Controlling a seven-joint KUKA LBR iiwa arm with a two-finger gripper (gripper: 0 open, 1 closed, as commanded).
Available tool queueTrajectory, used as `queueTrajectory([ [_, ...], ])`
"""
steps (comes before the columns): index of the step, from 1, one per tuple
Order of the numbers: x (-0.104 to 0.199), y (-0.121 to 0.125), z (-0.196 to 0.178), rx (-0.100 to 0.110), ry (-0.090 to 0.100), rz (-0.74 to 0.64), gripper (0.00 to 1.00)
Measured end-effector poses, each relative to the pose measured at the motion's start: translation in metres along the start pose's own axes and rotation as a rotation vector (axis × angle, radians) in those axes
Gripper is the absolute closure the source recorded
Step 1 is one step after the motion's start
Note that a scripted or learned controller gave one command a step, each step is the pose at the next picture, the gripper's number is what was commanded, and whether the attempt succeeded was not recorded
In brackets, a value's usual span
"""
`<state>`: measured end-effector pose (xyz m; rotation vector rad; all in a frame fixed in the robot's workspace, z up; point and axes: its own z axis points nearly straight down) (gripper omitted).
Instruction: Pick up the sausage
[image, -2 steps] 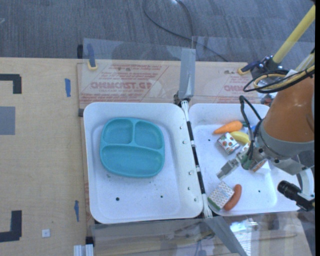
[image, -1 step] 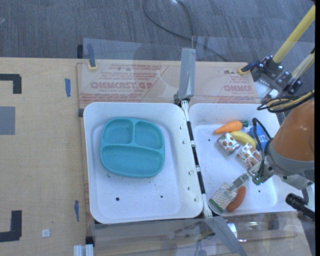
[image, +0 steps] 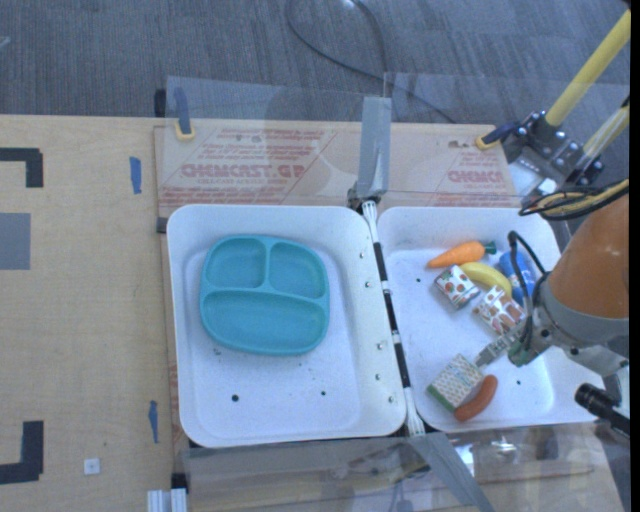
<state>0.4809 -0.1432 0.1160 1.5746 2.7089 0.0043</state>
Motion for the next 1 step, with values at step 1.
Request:
queueTrajectory([
  [1, 0.0, 0.0, 0.0001, 0.0, 0.0, 0.0, 0.0],
])
